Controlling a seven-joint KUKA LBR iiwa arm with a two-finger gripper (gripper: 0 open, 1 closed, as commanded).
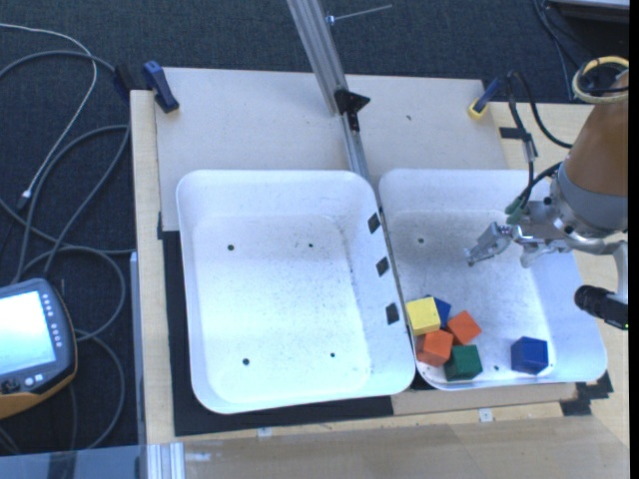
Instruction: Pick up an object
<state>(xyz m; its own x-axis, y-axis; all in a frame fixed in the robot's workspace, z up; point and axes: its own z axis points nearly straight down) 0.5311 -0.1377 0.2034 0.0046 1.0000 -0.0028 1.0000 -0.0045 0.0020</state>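
Camera view: the gripper [483, 248] is seen over the right bin [439, 203], right of centre – whether its grasp is released or clenched cannot be told. The blocks [445, 339] are clustered lower left of it, the blue cube [529, 354] lower right – all well apart from it.

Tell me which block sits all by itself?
The blue block near the right bin's front right corner. The yellow, orange and green blocks huddle together at the front left corner.
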